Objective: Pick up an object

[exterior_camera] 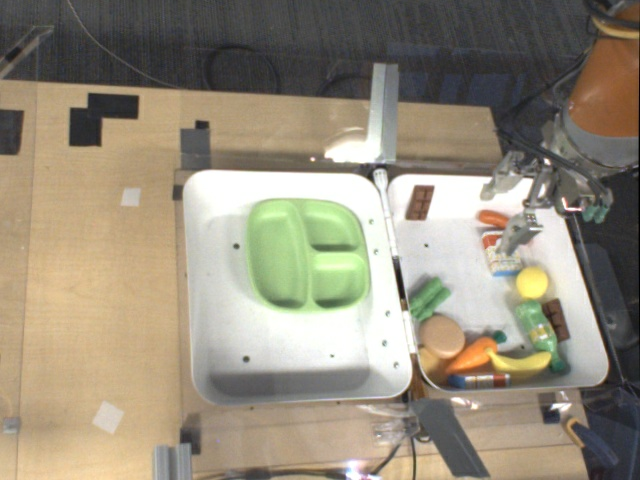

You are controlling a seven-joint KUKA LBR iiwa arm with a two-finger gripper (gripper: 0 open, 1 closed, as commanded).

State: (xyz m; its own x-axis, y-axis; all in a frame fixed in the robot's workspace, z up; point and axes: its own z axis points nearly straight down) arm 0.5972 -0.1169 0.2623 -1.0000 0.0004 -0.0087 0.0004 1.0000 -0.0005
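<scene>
**Orange-banded arm poised over the toy-filled right bin**

We take the yellow ball (pixel 532 283) in the right bin (pixel 596 340) as our landmark. Above it in the view, toward the bin's far edge, we see the gripper (pixel 524 230) at the end of the grey arm (pixel 600 108) with its orange band. Whether the gripper is spread or closed we cannot tell, and we see nothing held between its tips.

Just beyond the ball, directly beneath the gripper, lies a small white and red packet (pixel 502 258), and a little farther on an orange sausage-shaped piece (pixel 492 218). Far to the ball's left, near the bin's back corner, sits a brown chocolate bar (pixel 420 202). Left of the ball and slightly nearer to us lies a green pod-shaped toy (pixel 429 297), with a round tan bun (pixel 442 335) beneath it. Nearer to us than the ball, a green bottle (pixel 534 325) lies beside a dark brown block (pixel 557 320). At the bin's near edge we find a carrot (pixel 473 354) and a banana (pixel 519 362).

Well to the ball's left, the left bin (pixel 215 298) holds a green divided plate (pixel 306 253).
</scene>
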